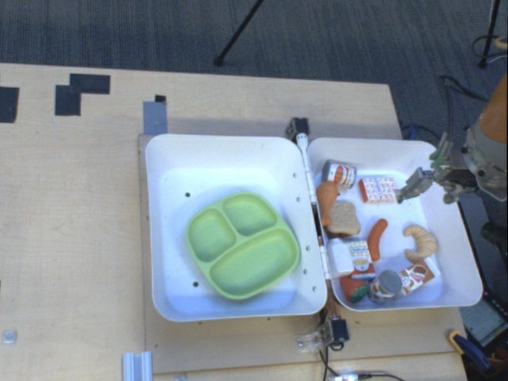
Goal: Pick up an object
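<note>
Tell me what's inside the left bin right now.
The left bin holds one green divided plate, lying flat with three compartments, all bare. Whatever might sit beneath the plate is covered. The toy food is in the right bin.

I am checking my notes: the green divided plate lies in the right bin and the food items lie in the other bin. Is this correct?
Not quite. The camera view shows the green divided plate in the left bin; the food items, such as the croissant, lie in the right bin.
</note>
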Tool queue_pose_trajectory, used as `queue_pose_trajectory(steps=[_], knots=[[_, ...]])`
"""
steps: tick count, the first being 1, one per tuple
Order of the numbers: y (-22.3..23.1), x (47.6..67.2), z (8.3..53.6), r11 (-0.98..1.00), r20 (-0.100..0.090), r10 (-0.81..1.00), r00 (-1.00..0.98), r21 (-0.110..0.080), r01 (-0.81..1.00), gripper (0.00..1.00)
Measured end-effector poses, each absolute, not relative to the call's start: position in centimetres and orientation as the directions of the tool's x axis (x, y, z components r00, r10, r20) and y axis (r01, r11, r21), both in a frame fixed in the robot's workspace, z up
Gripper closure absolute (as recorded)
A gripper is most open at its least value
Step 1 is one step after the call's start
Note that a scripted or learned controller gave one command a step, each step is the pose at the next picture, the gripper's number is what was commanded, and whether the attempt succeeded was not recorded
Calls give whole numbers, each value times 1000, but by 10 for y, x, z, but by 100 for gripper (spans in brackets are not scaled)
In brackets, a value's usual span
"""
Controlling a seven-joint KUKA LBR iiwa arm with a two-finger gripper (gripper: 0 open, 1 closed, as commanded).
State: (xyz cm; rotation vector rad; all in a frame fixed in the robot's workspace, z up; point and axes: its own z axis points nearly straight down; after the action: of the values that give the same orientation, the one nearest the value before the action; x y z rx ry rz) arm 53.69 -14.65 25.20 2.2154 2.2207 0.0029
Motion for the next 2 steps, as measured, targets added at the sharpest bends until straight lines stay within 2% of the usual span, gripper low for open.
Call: queue_pose_trajectory(steps=[1, 2], knots=[[-66, 535, 184, 5, 1, 1000, -5, 1, 1000, 0], [-173, 546, 131, 1, -2, 1000, -1, 1, 1000, 0]])
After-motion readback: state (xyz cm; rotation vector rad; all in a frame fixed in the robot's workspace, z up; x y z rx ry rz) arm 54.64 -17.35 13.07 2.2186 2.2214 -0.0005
